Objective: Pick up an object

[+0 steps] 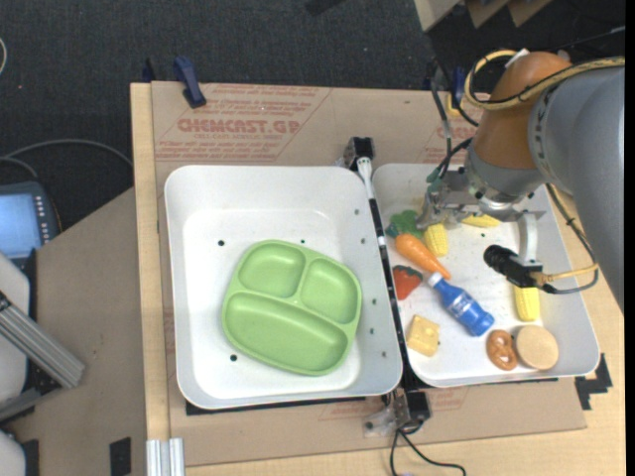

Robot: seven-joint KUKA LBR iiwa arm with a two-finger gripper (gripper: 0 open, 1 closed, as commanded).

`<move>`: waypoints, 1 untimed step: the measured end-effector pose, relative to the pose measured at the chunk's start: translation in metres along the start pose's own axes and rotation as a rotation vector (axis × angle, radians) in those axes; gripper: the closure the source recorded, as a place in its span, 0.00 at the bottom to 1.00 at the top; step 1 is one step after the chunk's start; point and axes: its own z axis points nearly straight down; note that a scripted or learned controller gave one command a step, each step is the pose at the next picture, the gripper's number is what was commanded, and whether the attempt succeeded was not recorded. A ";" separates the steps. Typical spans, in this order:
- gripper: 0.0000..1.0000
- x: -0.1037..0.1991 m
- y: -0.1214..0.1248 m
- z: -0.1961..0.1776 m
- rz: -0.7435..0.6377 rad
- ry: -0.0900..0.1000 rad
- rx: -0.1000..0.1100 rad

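Observation:
My gripper (444,206) hangs low over the far left part of the right bin (575,335), under the orange band of the arm. Right below it lie a yellow corn cob (435,237), an orange carrot (420,254) and a green leafy piece (404,223). Nothing can be seen held in it. Further forward in the same bin are a red piece (407,283), a blue bottle (463,306), a yellow cheese wedge (424,335), a pretzel (501,349) and a round bun (538,347).
The left bin (189,226) holds a green divided plate (292,307). A yellow piece (527,303) lies at the right of the right bin, and a yellow banana-like piece (482,222) lies beside the gripper. The bins' shared wall (382,266) runs just left of the gripper.

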 end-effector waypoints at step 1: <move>1.00 0.068 0.001 -0.098 -0.002 0.014 0.003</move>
